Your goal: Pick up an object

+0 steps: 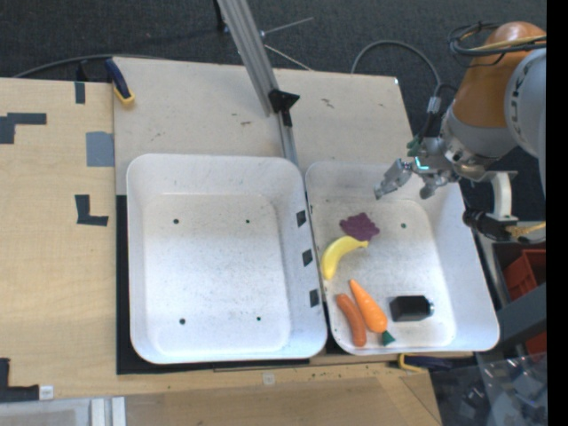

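Observation:
Several objects lie in the right bin [461, 264]. A purple piece [358, 227] rests near the middle, and a yellow banana [342, 254] curves just below it. Two orange carrots [367, 306] lie side by side near the front, next to a black block [411, 308]. My gripper [410, 185] hangs over the bin's back right part, up and to the right of the purple piece. Its fingers are spread open with nothing between them.
The left bin [142, 238] sits beside the right one, split from it by a shared rim. A slanted metal pole [257, 56] runs down to the back of that rim. A blue-and-yellow clamp [120, 82] sits at the board's back left.

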`<move>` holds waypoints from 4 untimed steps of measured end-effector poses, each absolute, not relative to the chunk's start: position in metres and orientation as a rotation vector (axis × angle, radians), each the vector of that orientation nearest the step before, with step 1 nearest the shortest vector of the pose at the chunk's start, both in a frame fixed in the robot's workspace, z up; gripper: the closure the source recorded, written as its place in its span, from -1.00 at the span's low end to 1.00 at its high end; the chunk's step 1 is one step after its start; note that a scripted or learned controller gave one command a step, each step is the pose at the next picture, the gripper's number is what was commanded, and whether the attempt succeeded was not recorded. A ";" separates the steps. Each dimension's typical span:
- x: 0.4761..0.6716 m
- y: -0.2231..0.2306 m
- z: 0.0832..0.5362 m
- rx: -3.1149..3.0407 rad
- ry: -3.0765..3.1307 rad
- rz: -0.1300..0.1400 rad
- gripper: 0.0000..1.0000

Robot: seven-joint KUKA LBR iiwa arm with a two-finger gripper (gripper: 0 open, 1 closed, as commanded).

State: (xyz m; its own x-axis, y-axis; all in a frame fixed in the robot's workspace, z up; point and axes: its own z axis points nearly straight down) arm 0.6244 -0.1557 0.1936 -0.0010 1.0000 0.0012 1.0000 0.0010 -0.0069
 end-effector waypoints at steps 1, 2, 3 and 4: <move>0.626 -0.156 0.197 -2.218 -2.223 0.002 -1.00; 0.623 -0.165 0.144 -2.218 -2.219 0.008 -1.00; 0.622 -0.165 0.090 -2.219 -2.221 0.005 -1.00; 0.623 -0.164 0.103 -2.218 -2.224 0.003 1.00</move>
